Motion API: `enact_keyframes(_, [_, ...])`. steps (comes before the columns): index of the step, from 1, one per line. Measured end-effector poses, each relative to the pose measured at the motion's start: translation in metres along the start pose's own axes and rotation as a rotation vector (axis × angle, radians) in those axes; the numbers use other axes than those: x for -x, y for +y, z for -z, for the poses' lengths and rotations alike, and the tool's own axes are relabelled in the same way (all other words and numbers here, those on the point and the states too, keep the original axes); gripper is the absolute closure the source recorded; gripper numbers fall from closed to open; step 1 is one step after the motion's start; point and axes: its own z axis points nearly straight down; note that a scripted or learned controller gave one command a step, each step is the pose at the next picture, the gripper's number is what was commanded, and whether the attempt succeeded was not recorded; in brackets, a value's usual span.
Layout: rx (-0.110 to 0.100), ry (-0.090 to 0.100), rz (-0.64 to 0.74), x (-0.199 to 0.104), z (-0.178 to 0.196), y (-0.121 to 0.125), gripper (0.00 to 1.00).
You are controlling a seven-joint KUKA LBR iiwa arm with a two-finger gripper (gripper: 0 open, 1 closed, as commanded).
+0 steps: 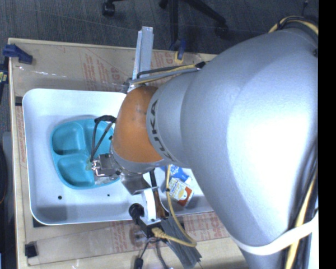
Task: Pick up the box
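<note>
The box (179, 188) (a small printed carton, blue, white and orange) is seen lying in the right bin (204, 209), near its left wall, largely covered by the arm (235, 144). The end effector (101, 167) is placed over the left bin (39, 150), beside a blue tray (73, 150); its state cannot be told. The carton is judged light, thin-walled and easily crushed. A gentle hold across its narrower faces is advised.
</note>
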Motion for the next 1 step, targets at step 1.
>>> enact_keyframes(1, [0.002, 0.0, -0.241, -0.0534, 0.0187, 0.0022, 1.0])
